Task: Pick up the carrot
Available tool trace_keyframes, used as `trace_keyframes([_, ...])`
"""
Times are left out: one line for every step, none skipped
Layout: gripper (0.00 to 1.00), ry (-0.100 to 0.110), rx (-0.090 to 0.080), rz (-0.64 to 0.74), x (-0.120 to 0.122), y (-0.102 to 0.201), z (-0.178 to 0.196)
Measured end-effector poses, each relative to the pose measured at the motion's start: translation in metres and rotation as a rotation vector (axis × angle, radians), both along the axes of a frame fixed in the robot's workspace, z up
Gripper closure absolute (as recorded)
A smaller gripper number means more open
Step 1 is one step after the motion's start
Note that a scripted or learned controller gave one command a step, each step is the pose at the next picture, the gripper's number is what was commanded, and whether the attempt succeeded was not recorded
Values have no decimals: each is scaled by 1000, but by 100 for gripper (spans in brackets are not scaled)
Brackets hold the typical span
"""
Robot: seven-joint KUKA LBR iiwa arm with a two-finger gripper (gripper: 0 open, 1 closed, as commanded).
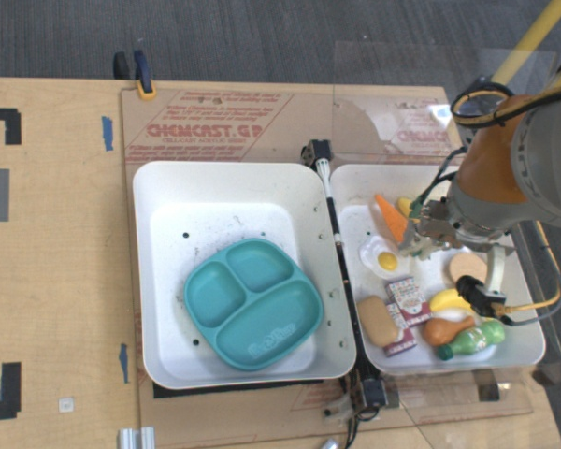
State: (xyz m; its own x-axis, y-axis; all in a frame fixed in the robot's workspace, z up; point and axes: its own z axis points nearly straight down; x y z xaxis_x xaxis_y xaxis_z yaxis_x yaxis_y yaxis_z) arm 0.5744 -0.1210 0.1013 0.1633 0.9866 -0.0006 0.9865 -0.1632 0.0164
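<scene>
Orange carrot (389,217) lies in the right bin (533,344), just beside the pincer (417,241), whose opening cannot be told. Crowding is the risk: a descent could nudge the fried egg (381,257) or slip off the carrot's tapered side.

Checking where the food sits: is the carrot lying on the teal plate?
No, the carrot lies in the right bin, while the teal plate is in the left bin.

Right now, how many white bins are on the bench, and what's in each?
2. The left bin holds a teal divided plate. The right bin holds toy food, including the carrot and a fried egg; the arm may hide other pieces.
</scene>
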Motion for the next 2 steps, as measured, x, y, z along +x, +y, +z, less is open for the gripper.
trace_keyframes([100, 4, 0, -200, -8, 25, -9])
trace_keyframes([100, 12, 10, -310, 21, 109, 86])
